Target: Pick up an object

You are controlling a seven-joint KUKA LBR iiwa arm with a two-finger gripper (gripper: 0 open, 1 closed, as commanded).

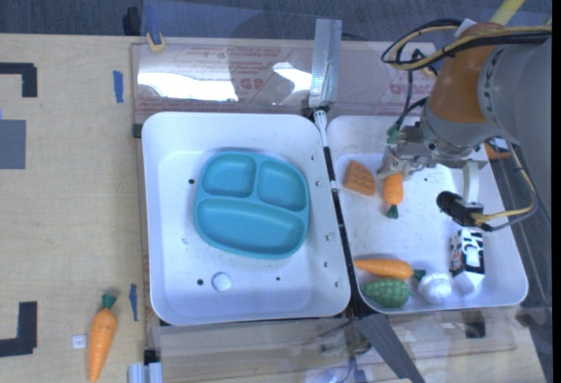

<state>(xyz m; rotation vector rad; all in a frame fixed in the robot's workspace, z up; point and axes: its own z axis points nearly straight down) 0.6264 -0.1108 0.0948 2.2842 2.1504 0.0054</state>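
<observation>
in the camera view the grey arm's two-finger gripper [396, 169] hangs over the far left part of the right white bin [504, 237], clenched on the top of a small orange toy carrot [394, 191] just right of an orange waffle-like piece [358, 178]. its fingertips are partly hidden by the wrist. along the near wall lie a longer orange carrot [384, 267], a green bumpy vegetable [386, 291] and a blurred whitish lump [435, 287] that is hard to make out.

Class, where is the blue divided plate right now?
The blue divided plate lies flat in the middle of the left white bin, across the divider from the right bin's toy food.
</observation>
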